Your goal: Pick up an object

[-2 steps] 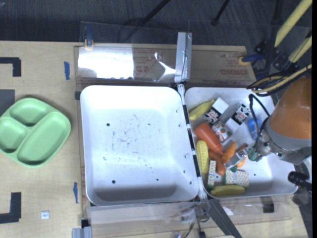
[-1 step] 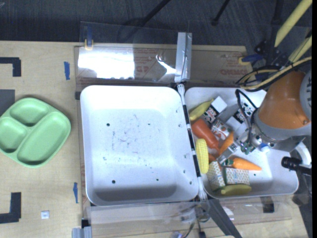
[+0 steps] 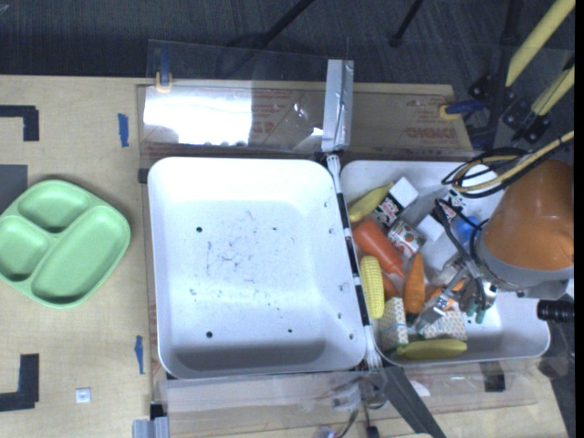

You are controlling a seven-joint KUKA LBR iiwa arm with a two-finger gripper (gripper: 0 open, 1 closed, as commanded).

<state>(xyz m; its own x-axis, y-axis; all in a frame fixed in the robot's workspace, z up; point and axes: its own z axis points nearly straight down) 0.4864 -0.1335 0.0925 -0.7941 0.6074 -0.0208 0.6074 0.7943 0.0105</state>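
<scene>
Clutter fills the right bin (image 3: 525, 340): corn cob (image 3: 371, 286), orange carrot (image 3: 413, 284), banana (image 3: 368, 203) and small boxes overlap. We find the gripper (image 3: 453, 296) low among them, under the orange-banded arm (image 3: 537, 222); we cannot tell its state. The left bin (image 3: 173, 190) adjoins; a green divided plate (image 3: 62, 242) is cut off at left

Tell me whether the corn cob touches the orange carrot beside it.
Touching: the camera view shows the corn cob lying against the orange carrot with no gap between them.
</scene>
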